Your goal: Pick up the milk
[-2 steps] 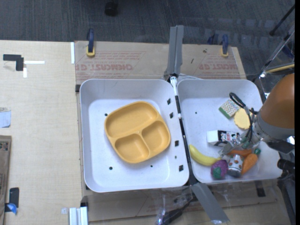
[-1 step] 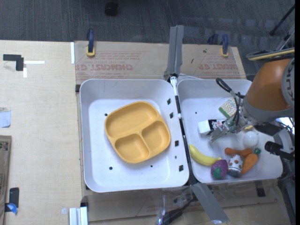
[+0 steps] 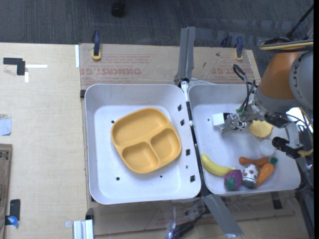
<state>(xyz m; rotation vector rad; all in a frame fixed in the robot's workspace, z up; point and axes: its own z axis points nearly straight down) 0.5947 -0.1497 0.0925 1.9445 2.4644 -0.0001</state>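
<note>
So the arm (image 3: pixel 286 78) is down in the right bin (image 3: pixel 209 180), reaching in from the right w/ the orange band up top. Gripper (image 3: pixel 230 124) is low over the bin floor, roughly upper-middle of that bin. The milk (image 3: pixel 218 119), as far as I can make out, is the small white boxy thing just to the left of the fingertips, touching or nearly touching them. It's small and a bit washed out against the white bin so I'm going off shape mostly.

Progress imo: approach is done, grasp is the open question, lift hasn't happened. The milk looks like it's sitting on the bin floor, not up in the air. Can't tell whether the claw is spread or clenched, that area is a dark metal blur, and I can't see the carton clearly between the fingers, so not gonna call it held. Could be mid-grasp, could be just nudging the side of it.

What's left: get the fingers properly around the carton, close, then lift clear of the bin.

Other stuff in the right bin, none of it in the way atm: a pale yellow lumpy item (image 3: pixel 261 129) just right of the gripper, a banana (image 3: pixel 215 166) lower down, a carrot (image 3: pixel 265 171), a purple thing (image 3: pixel 232 179) and a small round white/red piece (image 3: pixel 250 175) near the front edge. Left bin (image 3: pixel 99 183) has the yellow divided plate (image 3: pixel 145 140), well apart from all this

Risk I'd guess: carton gets pushed left instead of pinched
</note>
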